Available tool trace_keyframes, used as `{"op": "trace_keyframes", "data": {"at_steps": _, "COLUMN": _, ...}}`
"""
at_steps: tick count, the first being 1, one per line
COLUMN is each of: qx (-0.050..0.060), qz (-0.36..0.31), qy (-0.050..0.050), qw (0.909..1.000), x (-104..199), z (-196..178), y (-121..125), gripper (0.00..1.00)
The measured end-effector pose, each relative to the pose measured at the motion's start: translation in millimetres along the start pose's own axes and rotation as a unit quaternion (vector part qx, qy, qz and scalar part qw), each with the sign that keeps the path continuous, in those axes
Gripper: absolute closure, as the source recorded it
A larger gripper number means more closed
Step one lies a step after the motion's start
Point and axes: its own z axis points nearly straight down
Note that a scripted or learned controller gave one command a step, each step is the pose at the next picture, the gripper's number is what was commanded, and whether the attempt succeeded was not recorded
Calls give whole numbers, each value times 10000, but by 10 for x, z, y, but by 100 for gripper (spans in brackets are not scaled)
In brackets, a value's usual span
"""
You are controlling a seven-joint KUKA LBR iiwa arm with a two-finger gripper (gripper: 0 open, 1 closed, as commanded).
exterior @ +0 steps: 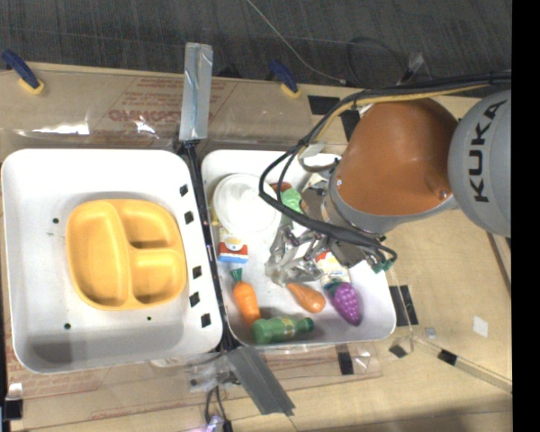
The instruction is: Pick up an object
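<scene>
Reaching down into the right bin (378, 327), the gripper (291, 257) hangs low over the toys; whether it is apart or together I cannot tell. This looks like the approach step. Likeliest target is the carrot (306, 297), orange, tapered, lying flat just near of the gripper, with purple grapes (346, 302) beside it on the right. Next comes a clean descent and closing on it alone.

The arm (486, 165) is grey and rounded, with "KUKA" in black letters on its side. A broad, glossy orange band (400, 160) caps the wrist. Black cables (292, 165) loop off it, and the gripper (290, 257) is bare, shiny metal.
</scene>
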Motion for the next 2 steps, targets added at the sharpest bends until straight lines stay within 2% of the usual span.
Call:
{"op": "trace_keyframes", "data": {"at_steps": 1, "qx": 17, "qz": 755, "qy": -16, "qw": 9971, "x": -252, "z": -210, "y": -46, "gripper": 100}}
{"op": "trace_keyframes", "data": {"at_steps": 2, "qx": 23, "qz": 702, "qy": -16, "qw": 9975, "x": -867, "z": -369, "y": -658, "gripper": 100}}
